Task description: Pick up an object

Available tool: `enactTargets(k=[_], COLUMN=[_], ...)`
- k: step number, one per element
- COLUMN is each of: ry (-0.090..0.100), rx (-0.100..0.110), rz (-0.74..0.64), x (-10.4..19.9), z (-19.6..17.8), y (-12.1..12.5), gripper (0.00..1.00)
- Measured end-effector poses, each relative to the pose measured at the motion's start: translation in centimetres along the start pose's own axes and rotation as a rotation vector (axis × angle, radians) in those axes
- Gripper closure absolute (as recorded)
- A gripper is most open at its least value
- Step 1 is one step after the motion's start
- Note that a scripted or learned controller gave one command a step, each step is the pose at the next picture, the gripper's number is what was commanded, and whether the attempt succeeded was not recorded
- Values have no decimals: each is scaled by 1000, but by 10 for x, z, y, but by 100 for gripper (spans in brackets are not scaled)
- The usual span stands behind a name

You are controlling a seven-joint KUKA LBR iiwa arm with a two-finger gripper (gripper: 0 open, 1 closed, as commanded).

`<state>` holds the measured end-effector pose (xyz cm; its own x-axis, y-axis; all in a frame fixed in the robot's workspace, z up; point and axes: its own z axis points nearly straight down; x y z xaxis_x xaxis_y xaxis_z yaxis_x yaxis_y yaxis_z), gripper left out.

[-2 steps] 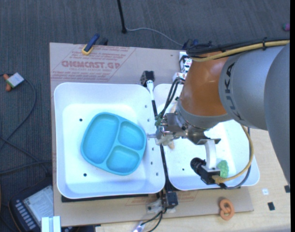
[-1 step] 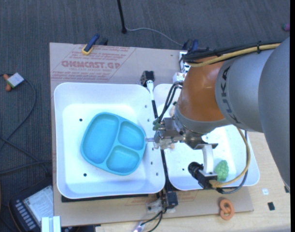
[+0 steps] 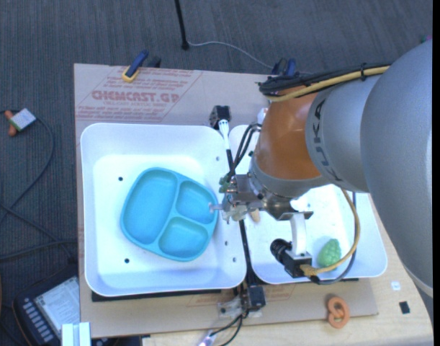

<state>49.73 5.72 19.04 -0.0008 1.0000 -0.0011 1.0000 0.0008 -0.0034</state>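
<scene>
A blue divided plate (image 3: pixel 167 213) lies in the left white bin (image 3: pixel 104 150), slightly turned. A small green object (image 3: pixel 329 251) rests near the front of the right bin (image 3: pixel 371 262). My gripper (image 3: pixel 232 206) hangs low over the ridge between the two bins, right beside the plate's right edge. The big grey arm with its orange band (image 3: pixel 292 139) covers most of the right bin.
A black fitting with a cable (image 3: pixel 288 258) hangs off the wrist over the right bin's front. An orange ring-like piece (image 3: pixel 338 311) lies on the cardboard in front of the bins. A blue and yellow tool (image 3: pixel 135 64) sits at the board's far edge.
</scene>
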Motion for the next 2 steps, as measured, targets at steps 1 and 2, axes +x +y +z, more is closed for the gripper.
enactTargets(k=[1, 2], ry=[0, -1], rx=[-1, -3], rz=[1, 3], x=[-2, -67], z=[7, -5], y=[-14, 16], gripper=[100, 100])
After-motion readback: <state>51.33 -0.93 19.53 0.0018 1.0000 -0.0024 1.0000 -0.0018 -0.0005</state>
